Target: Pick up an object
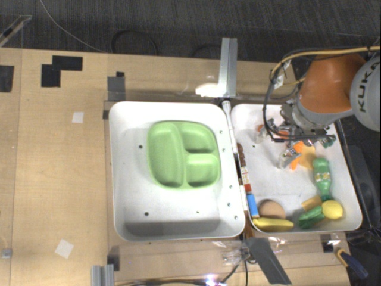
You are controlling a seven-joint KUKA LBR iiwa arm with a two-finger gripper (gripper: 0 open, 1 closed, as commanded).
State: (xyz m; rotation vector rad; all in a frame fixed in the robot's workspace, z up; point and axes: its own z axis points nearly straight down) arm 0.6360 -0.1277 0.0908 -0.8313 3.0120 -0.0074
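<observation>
1. Landmark: the right bin point(257, 115). To its left, in the neighbouring bin, lies a green divided tray point(182, 154), well apart from my tool.
2. Along the right bin's left wall a blue marker point(252, 204) lies lengthwise. Near the front wall sit a brown egg-shaped piece point(272, 209) and a yellow banana point(273, 223), touching or nearly so.
3. My gripper point(292, 154) hangs over the right bin's rear middle. Released or clenched: I cannot tell; the wrist hides it.
4. Candidate object: a small orange piece point(304, 152), just beside the gripper on its right, toward the bin's right wall. Judged light, stiff, smooth plastic; likely slippery. Take it across its narrow width.
5. Further right, by the right wall: a green bottle point(322, 176); at the front right corner, a yellow lemon point(332, 210) with a green piece point(309, 218) beside it.
</observation>
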